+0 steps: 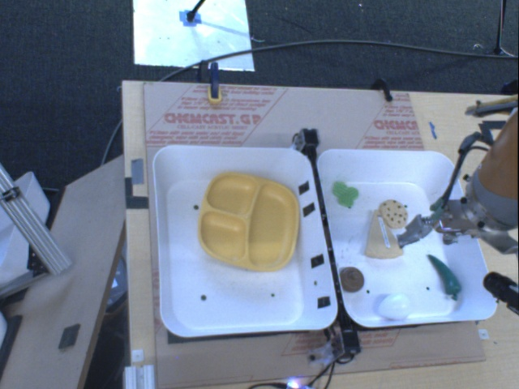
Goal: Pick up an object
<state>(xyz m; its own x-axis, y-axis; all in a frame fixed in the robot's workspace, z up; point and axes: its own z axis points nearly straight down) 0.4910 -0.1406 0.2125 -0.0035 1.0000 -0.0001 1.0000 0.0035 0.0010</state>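
Tool (405, 235) touching tan wedge (381, 241) in rt bin (422, 168).

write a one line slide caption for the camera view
KUKA arm's gripper reaches into the right bin beside a cheese wedge; a yellow divided plate sits in the left bin.

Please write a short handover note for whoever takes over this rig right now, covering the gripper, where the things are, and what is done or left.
Gripper: low over the right bin, its tip at the tan wedge; open or shut cannot be told from this view, and nothing is seen lifted.
Right bin: green blob at the back left, spotted cookie just behind the wedge, brown disc at the front left, white egg at the front, green pepper on the right.
Left bin: yellow divided plate.
Done: arm brought to the wedge.
Left: grasp one object and lift it.
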